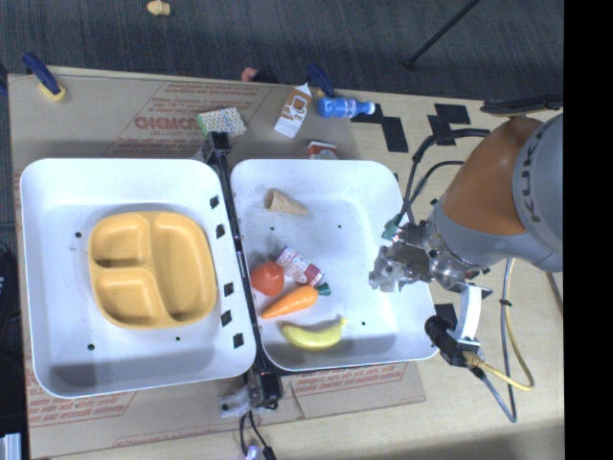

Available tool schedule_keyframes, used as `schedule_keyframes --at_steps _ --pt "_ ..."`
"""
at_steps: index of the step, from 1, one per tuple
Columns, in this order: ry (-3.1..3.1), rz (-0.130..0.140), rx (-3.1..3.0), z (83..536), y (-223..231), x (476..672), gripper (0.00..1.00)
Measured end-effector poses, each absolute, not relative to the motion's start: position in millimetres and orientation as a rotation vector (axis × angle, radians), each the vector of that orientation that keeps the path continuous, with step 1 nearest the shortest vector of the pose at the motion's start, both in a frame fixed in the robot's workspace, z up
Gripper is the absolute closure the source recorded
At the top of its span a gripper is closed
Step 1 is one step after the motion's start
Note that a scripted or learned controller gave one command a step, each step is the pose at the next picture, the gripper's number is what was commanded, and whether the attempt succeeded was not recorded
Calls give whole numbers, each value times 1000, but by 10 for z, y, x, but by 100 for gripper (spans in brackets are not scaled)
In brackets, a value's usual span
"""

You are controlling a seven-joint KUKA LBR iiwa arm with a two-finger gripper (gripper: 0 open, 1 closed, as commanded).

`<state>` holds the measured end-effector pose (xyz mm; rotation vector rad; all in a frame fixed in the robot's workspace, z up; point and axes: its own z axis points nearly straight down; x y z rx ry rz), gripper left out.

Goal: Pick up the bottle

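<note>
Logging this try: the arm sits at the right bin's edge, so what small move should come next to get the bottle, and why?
Probably swing the claw toward the far side of the bench. The blue bottle lies on its side on the cardboard beyond the right bin, outside both bins, while the claw hangs low over that bin's right edge, well short of it.

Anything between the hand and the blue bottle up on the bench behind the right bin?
Yes. The bottle lies outside the right bin, beyond its far rim; the hand sits inside, at its right edge. That rim and black tape marks lie between.
</note>
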<state>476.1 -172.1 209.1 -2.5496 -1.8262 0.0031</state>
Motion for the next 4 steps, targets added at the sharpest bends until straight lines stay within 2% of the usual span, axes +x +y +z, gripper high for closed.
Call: schedule_keyframes --at_steps 4 --pt "-1831 3 -2550 2107 -1887 4760 100"
